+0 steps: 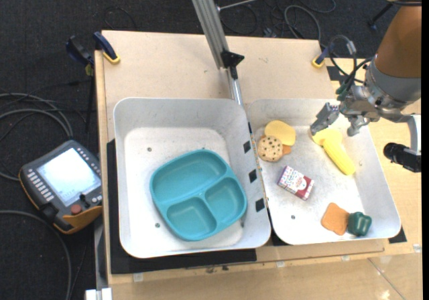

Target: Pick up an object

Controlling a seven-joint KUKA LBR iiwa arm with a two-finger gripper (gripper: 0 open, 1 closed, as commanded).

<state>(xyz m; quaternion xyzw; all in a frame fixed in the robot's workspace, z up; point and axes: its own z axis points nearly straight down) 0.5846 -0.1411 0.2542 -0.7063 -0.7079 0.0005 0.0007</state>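
The right bin (375, 178) holds the loose items. A yellow banana (337, 151) lies at its upper right. My gripper (338, 122) hovers just over the banana's upper end, open, one finger (324, 118) to the left and the other to the right of that end. Nothing is held between them. Further left lie a brown cookie (271, 148) and a yellow chip-like piece (281, 132). A small pink and white box (295, 182) sits mid-bin. An orange piece (334, 218) and a green pepper (360, 223) rest at the front right.
The left bin (134, 124) carries a teal divided tray (198, 193). A metal pole (208, 11) slants down to the ridge between the bins. A teach pendant (60, 185) lies on the floor at the left. Cables hang by the arm's wrist (348, 71).
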